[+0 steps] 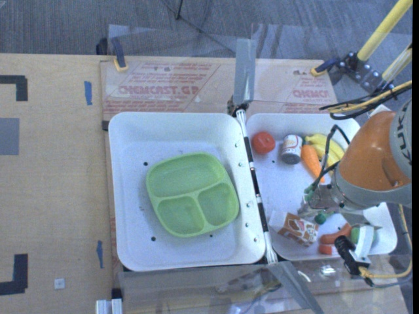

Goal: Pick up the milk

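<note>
The milk carton (300, 229) lay on its side in the lower middle of the right bin (275, 195), close to the wall between the two bins. It was small, orange and white. Its long side ran slantwise, from upper left down to lower right.

The gripper (319, 205) hung just above and to the right of the carton, under the arm's orange band (373, 152). The carton lay down and to the left of it, very near. From this camera nobody could tell if the gripper was holding anything, or how it was set.

A red tomato (263, 142), a can (291, 148), a banana (325, 146) and a carrot (312, 161) sat in the upper part of that bin, well away. A green plate (191, 193) with three parts sat in the left bin (131, 175).

To get the milk, the gripper would likely need to go down and a bit left, and close across the carton's short side.
</note>
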{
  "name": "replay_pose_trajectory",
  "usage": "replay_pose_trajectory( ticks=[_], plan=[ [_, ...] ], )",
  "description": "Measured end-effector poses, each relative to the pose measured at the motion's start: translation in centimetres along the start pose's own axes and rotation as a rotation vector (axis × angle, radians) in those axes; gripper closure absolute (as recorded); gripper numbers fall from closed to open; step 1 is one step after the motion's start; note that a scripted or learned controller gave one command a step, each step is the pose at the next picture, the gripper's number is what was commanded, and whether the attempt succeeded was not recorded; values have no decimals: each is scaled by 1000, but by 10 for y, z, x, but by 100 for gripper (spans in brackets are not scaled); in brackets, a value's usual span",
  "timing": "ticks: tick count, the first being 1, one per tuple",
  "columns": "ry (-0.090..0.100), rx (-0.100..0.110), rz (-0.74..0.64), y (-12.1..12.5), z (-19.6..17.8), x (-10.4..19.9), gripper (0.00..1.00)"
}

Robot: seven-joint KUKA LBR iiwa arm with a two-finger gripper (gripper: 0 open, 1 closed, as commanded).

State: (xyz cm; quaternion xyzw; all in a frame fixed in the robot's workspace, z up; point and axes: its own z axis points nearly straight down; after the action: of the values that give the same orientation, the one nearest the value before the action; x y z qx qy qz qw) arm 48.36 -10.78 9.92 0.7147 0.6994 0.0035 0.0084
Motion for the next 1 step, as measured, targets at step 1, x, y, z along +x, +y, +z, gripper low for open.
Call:
replay_pose_trajectory(
  ticks=[1],
  plan=[
    [0, 0, 0, 0, 0, 0, 0]
  ],
)
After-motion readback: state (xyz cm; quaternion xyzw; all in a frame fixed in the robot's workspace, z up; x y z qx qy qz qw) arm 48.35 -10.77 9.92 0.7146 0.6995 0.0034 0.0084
